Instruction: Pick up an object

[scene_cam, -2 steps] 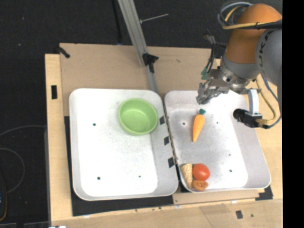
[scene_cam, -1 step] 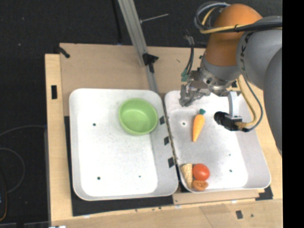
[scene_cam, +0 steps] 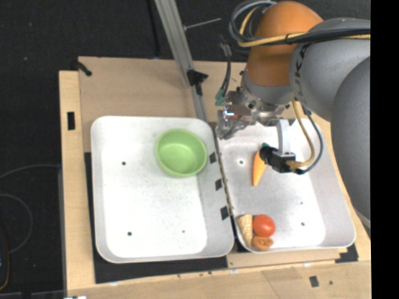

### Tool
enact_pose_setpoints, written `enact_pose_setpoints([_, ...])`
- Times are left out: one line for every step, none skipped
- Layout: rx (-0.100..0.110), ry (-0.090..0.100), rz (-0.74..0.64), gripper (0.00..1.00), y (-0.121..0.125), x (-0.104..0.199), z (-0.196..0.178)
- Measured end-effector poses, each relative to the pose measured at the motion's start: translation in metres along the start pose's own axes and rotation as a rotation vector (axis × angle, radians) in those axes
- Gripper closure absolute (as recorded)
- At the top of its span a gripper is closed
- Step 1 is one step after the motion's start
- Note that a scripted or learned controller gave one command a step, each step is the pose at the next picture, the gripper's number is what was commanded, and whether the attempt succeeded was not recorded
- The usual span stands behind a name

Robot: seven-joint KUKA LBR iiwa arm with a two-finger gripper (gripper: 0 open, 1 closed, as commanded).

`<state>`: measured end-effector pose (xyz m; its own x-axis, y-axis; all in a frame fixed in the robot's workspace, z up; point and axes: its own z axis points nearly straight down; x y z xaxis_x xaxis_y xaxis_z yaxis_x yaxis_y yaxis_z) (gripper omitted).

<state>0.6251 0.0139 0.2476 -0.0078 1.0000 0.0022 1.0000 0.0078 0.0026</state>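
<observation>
While the tabletop point(scene_cam: 124, 89) shows pale wood around them, two shallow white bins sit side by side. Smooth and speckled, the left bin point(scene_cam: 124, 223) holds a round green bowl point(scene_cam: 181, 153) of glossy plastic, upright near its far right corner. At the far left corner of the right bin point(scene_cam: 312, 223), close to the dividing rims, hangs the pincer point(scene_cam: 229, 124); whether it is open or closed I cannot tell, and nothing visible sits in it. To its right lies a tapered orange carrot point(scene_cam: 258, 169), well apart from a round red tomato point(scene_cam: 264, 225) and two small pieces clustered in the near left corner. Descending where it hangs, the pincer would likely strike the rim or close on air, since the likeliest targets lie aside.
</observation>
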Motion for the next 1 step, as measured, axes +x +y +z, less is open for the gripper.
enact_pose_setpoints([0.004,-0.001,0.001,1.00,0.0028,0.0480,0.0113])
